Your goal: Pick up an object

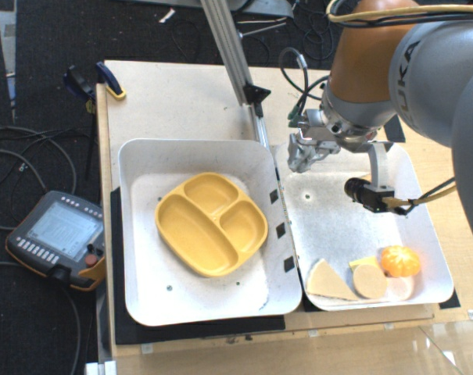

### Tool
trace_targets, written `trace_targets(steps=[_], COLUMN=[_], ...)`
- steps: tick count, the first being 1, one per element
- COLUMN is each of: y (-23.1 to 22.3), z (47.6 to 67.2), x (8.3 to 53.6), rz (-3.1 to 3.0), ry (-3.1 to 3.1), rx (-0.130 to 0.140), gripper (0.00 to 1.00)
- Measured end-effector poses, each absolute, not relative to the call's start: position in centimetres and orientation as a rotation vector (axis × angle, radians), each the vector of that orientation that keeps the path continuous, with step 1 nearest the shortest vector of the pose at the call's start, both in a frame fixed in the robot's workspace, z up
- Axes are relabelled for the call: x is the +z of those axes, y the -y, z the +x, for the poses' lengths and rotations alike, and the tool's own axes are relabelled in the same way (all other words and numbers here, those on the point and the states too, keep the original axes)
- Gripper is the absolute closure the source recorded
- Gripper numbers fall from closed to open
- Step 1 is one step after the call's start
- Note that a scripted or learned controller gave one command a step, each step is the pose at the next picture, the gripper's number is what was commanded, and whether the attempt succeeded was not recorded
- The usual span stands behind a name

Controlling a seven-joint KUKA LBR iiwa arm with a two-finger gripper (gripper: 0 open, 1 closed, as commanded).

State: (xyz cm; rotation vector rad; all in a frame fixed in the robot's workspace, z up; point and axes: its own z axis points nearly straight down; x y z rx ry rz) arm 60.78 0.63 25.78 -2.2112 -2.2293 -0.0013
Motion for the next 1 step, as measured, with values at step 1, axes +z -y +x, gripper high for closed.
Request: trace_targets(steps=[1], y=[-5.92], z=[60.49], x=[23.80], rz=[-2.210], ry=[2.228], rx=[0.002], gripper=[1.00])
